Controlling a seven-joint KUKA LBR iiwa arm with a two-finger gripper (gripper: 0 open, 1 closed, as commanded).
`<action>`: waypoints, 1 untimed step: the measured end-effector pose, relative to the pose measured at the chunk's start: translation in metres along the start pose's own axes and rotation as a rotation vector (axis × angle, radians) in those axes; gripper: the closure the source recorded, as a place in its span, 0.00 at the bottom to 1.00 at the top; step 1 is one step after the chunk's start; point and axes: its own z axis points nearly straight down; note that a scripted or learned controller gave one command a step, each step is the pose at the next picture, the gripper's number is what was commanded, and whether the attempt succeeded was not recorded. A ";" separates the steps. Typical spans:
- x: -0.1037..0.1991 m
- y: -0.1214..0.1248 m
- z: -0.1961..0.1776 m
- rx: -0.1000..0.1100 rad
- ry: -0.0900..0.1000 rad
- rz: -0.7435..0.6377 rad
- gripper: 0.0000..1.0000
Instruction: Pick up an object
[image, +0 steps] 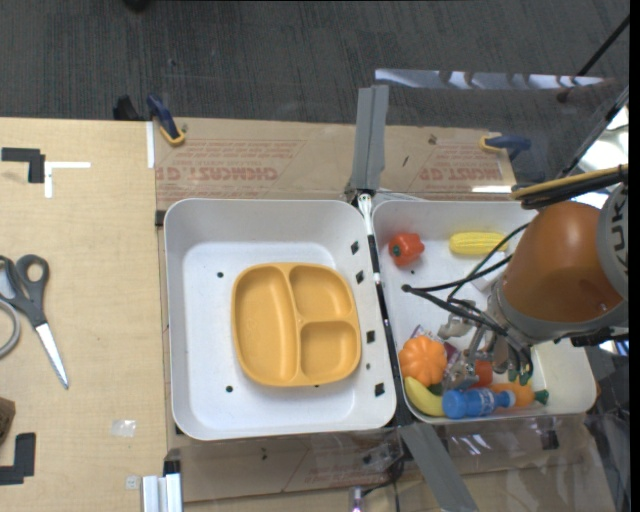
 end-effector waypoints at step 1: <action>0.000 0.000 -0.008 0.001 0.002 -0.003 1.00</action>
